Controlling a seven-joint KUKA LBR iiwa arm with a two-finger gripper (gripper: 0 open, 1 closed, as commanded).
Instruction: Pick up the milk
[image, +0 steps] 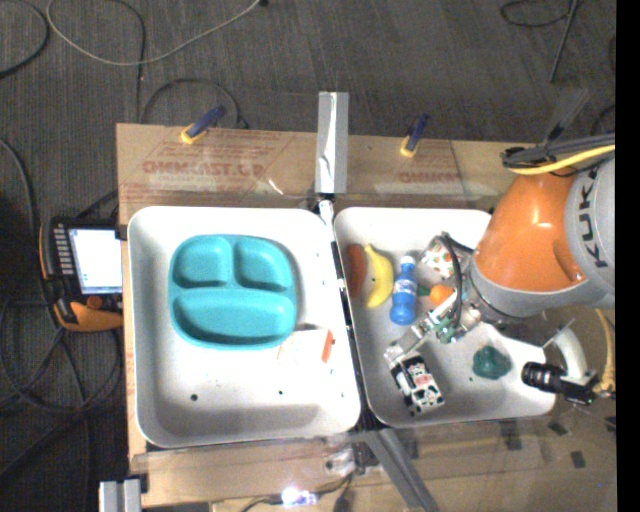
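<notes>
White milk carton (436, 260) sits half under the arm (530, 250); axis unclear.

So two white bins (150, 300) on the table, one teal divided plate (235, 290), one banana (378, 275), one blue bottle (403, 290), one small teal thing (490, 362), one orange bit (441, 294).

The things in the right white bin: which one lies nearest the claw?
The small white milk carton with dark print, lying just below the claw. The yellow banana, blue bottle and teal cup lie farther off.
</notes>
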